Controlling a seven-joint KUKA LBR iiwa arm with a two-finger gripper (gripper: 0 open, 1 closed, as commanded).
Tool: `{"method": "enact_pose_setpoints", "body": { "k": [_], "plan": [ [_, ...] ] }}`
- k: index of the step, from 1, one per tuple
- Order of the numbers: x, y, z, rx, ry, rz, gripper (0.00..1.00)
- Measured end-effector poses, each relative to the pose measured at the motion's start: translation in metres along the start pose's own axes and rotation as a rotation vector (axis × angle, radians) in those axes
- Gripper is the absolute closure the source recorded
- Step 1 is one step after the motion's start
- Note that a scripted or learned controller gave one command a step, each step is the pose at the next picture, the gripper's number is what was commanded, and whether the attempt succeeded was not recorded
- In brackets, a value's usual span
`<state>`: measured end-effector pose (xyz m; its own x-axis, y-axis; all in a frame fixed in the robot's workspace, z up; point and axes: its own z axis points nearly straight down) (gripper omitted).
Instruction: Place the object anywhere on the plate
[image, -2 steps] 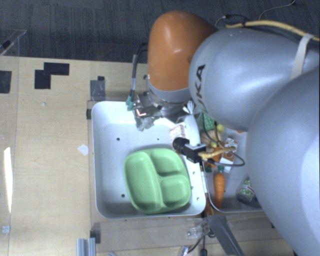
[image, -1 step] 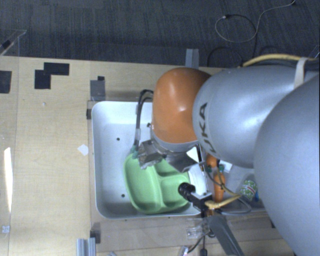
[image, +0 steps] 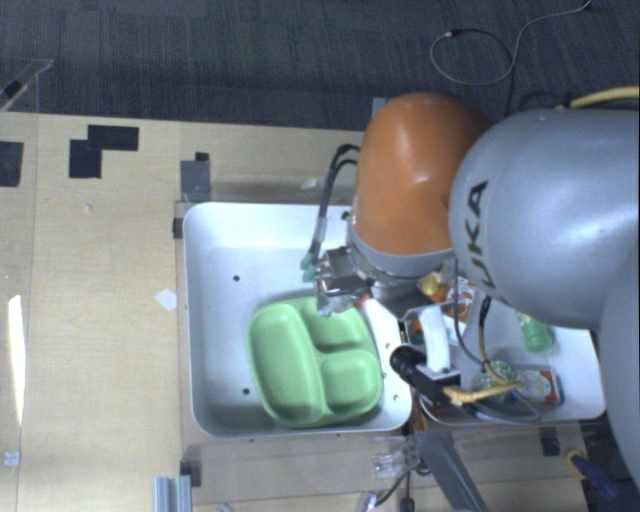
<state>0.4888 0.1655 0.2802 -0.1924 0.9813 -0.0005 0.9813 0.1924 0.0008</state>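
Gripper (image: 335, 290) sits at the far edge of the green plate (image: 300, 375) in the left bin (image: 215, 300); finger state cannot be determined.

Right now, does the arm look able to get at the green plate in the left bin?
Probably yes. The arm already hangs over the plate's upper right corner, and the compartments in view look bare, so nothing seems to block a descent. The tool itself is hidden beneath the wrist.

Colours on the bench

The plate (image: 312, 368) is light green, the bin (image: 215, 300) white, the arm (image: 540, 210) grey with orange.
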Motion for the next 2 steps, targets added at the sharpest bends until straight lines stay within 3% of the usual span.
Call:
{"method": "enact_pose_setpoints", "body": {
  "k": [1,2],
  "plan": [
    [0.0003,-0.0001,0.0001,0.000,0.000,-0.001,0.00],
    [0.0008,0.0022,-0.0084,0.002,-0.001,-0.007,1.00]
  ]
}}
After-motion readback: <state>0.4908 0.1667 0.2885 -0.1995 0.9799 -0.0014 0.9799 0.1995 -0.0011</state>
